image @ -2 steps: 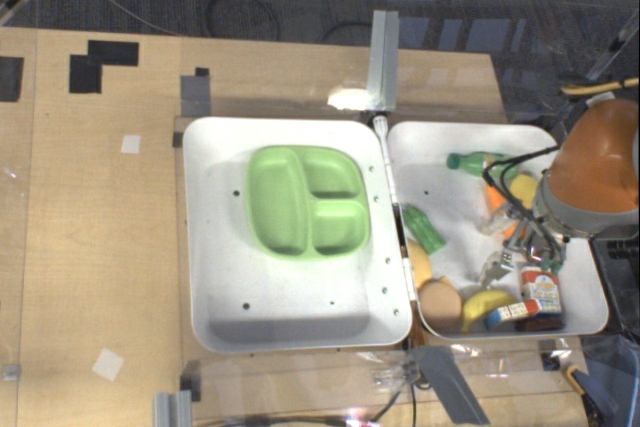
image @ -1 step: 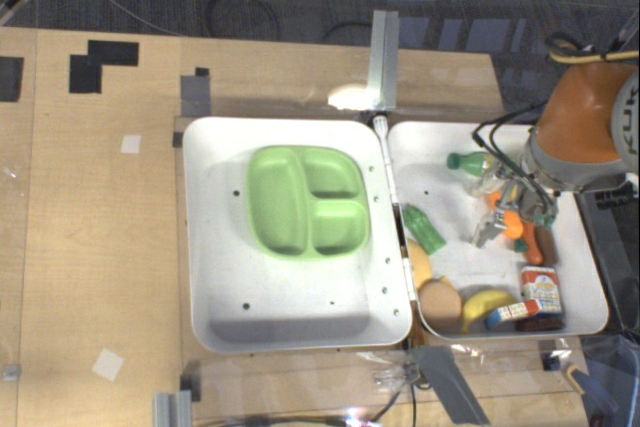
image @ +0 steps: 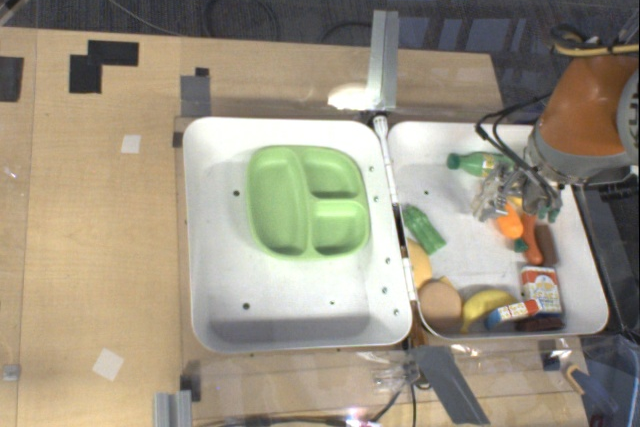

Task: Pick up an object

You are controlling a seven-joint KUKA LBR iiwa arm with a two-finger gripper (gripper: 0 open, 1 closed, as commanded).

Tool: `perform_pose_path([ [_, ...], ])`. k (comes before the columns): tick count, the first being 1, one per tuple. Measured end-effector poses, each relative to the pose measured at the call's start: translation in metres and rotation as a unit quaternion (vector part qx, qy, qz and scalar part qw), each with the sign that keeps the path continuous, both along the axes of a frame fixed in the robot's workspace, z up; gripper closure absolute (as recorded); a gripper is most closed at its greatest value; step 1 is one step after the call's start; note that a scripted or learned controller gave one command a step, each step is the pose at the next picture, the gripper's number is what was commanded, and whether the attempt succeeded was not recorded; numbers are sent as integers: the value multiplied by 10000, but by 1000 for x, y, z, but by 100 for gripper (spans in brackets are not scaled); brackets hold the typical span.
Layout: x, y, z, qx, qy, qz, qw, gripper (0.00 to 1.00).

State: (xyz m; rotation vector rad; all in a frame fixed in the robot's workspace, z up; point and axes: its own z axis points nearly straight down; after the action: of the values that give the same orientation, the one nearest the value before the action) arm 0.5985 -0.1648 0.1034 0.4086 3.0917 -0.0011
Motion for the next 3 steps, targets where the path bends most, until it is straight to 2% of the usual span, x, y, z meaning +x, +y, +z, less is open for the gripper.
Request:
perform_pose_path([
  [1, 47, -27, -16, 31, 128, -1343, 9909, 100],
  [2, 44, -25, -16, 59, 225, -1344, 9907, 0],
  [3, 5, -3, -15, 34, 62, -1481, 9889, 0],
])
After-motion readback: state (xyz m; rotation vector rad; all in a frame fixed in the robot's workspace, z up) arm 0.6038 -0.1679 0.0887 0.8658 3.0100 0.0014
